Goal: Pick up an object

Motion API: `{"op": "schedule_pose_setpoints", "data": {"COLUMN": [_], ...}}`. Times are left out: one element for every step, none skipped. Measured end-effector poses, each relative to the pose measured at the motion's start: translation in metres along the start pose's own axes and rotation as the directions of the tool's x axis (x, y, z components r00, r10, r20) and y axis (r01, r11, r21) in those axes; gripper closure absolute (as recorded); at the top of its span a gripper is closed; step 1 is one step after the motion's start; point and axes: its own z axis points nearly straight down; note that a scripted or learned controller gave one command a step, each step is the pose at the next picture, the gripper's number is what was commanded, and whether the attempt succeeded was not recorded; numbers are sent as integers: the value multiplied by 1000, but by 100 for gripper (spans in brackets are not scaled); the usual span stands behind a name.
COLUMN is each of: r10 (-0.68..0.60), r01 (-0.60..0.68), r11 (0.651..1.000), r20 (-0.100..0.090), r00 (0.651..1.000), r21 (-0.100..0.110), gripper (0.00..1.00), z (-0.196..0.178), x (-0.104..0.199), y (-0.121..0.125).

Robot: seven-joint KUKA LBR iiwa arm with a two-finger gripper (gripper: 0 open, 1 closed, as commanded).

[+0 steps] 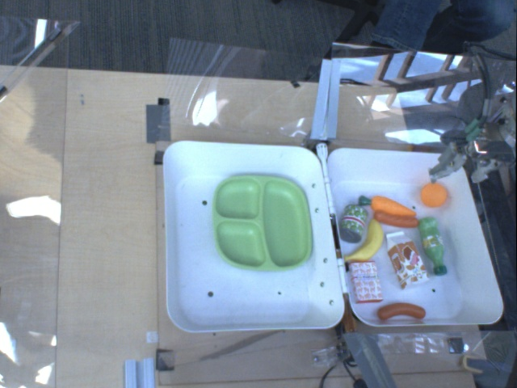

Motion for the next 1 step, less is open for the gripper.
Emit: {"op": "schedule_pose_setpoints", "data": {"r10": [-80], "r01": [80], "r11": [997], "r20": [-1], "r00": [997], "r21": [2], "gripper": [0], "z": [88], "x": [41], "y": [-52]}}
